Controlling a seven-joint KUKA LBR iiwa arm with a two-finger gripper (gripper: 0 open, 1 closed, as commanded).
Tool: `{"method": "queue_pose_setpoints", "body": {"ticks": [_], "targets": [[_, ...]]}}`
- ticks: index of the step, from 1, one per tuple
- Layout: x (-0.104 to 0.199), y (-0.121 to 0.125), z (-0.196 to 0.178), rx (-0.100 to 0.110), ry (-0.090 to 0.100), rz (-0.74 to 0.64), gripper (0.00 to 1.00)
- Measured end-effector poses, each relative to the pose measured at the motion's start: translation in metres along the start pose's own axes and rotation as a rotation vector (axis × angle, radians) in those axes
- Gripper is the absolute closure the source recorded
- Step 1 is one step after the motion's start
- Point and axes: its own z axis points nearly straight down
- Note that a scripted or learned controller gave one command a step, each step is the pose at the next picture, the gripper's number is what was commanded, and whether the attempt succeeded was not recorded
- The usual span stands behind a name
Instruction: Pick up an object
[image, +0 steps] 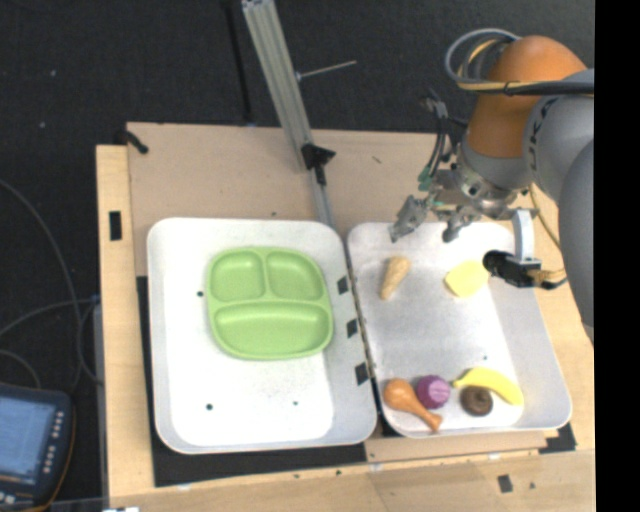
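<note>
Camera view, from above: the gripper (428, 220) hangs over the far edge of the right bin (430, 330), its two fingers spread wide with nothing between them. So the pick is not made yet; every candidate lies loose in that bin. Nearest the gripper is a tan cone-shaped piece (393, 276), just nearside of the fingers, and a yellow wedge (466, 279) sits to the right of it. Down at the right bin's near edge there's a cluster: an orange pear-shaped toy (408, 398), a purple piece (432, 389) touching it, a brown round piece (477, 401) and a banana (492, 383) curled around it. Left of the right bin, the left bin (180, 330) carries a green divided plate (270, 303). My read: approach, closing and lift all remain. Hard to judge is the gripper's height above the bin floor, and the arm's upper part is cut off at the frame edge.
</note>
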Motion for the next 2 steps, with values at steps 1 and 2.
{"method": "queue_pose_setpoints", "body": {"ticks": [1, 2], "targets": [[0.0, 0.0, 0.0, 0.0, -0.001, 0.0, 0.0], [-0.01, -0.005, 0.047, 0.004, -0.001, 0.004, 0.0]]}}
